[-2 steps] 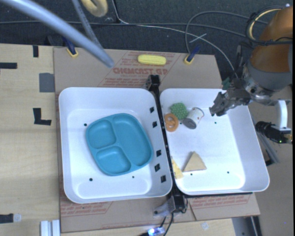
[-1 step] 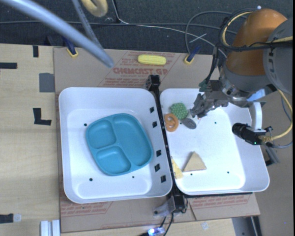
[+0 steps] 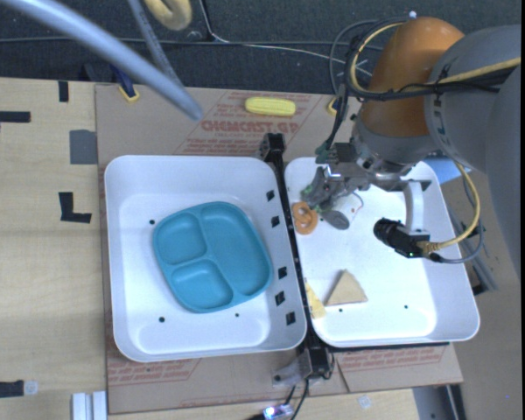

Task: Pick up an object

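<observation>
Two bins, pincer low over the right one

Two white bins sit side by side on the bench. My gripper (image 3: 325, 201) hangs over the upper-left part of the right bin (image 3: 437, 322), close to the divider between the bins. Pincer state: cannot tell from this angle, wrist hardware and cables clutter it.

Small orange-brown object (image 3: 304, 220) lies in the right bin against its left wall, just beside and slightly below-left of my pincer tip. Touching or just apart, I cannot tell. Not visibly between anything.

Tan wedge (image 3: 345, 290) lies lower in the same bin, well apart from the pincer. Small yellowish piece (image 3: 314, 303) sits by the left wall, just beside the wedge.

Left bin (image 3: 122, 234) holds a blue divided tray (image 3: 212, 255), lying flat and slightly skewed.

Yellow object (image 3: 269, 107) rests on the cardboard behind the bins, outside both.
</observation>
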`<state>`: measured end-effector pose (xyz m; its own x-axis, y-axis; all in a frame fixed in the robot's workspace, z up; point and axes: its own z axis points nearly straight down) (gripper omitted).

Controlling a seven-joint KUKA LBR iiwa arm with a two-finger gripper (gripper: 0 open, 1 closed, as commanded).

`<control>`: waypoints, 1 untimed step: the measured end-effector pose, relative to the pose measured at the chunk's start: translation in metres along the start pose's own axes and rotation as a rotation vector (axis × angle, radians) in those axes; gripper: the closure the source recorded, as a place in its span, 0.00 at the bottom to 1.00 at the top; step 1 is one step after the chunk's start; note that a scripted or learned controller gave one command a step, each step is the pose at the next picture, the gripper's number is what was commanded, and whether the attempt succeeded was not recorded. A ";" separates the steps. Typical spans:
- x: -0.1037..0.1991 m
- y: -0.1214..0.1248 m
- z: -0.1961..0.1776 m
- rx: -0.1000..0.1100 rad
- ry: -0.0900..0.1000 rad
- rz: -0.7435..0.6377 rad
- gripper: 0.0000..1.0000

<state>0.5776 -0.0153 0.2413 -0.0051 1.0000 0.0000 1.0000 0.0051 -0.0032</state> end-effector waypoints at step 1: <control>0.057 0.001 -0.004 -0.002 0.001 -0.002 1.00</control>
<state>0.5785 0.0417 0.2452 -0.0070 1.0000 0.0010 1.0000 0.0070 -0.0015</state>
